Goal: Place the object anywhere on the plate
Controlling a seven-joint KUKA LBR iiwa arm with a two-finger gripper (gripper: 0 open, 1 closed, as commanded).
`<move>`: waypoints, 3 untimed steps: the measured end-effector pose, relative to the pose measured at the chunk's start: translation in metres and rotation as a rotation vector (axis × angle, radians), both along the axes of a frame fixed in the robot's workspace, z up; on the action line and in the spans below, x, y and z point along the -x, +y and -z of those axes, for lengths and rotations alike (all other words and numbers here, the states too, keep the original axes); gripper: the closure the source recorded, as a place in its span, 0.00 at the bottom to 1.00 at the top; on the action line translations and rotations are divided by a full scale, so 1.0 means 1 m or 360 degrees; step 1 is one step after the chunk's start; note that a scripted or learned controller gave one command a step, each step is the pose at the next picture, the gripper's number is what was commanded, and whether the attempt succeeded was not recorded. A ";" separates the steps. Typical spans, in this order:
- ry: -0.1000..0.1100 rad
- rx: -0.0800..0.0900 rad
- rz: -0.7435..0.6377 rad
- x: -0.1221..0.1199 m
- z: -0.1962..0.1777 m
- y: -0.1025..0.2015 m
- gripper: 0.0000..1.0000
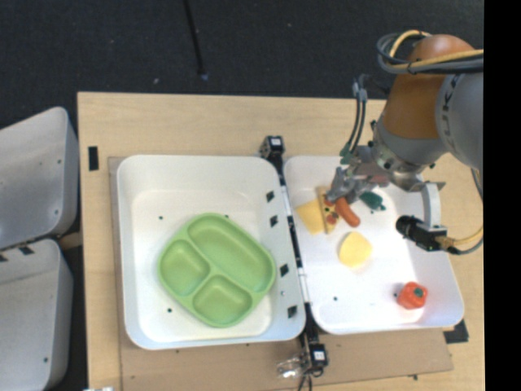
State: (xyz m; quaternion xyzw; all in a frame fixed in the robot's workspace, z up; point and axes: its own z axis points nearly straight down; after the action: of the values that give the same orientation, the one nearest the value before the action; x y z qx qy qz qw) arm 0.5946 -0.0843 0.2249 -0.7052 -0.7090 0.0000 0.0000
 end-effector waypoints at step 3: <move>-0.0004 -0.0004 -0.0005 -0.035 -0.001 0.169 1.00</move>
State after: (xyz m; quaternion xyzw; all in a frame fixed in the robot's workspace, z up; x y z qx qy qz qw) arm 0.6295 0.0843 0.2259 -0.7041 -0.7101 -0.0017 -0.0001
